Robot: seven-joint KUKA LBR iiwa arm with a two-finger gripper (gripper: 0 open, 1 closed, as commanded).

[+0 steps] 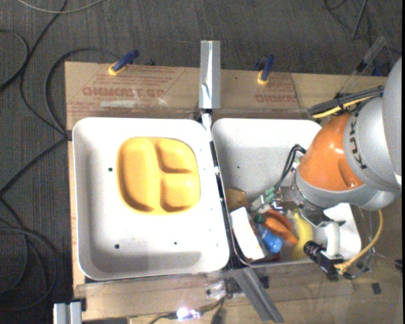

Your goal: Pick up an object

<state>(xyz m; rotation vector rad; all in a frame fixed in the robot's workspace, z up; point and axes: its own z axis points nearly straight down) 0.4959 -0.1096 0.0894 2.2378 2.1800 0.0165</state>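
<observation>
Over the right bin [256, 147], at its near right part, you see the arm [337, 167] bent down with its orange band, and the tool [283, 211] is low above a small heap of objects. The wrist covers the tool from this camera, so you cannot tell how far it is open, and nothing can be seen held in it. The things to pick lie together in the near part of the right bin: a white flat object [245, 233] beside the wall shared with the left bin, a blue object [270, 240] just beside it, an orange object [280, 224] and something yellow [300, 238] touching each other under the wrist, and a brown piece [236, 198] a little further back. On the far side of that shared wall, the left bin [94, 241] carries a yellow divided tray [158, 174], well apart from the arm. I judge that the step in hand is the descent or the closing on the heap, not yet a lift. For the next move you need a firm closing on one single object, probably the orange one, and then a straight rise; the objects are crowded, so the tool may catch two or slip.
</observation>
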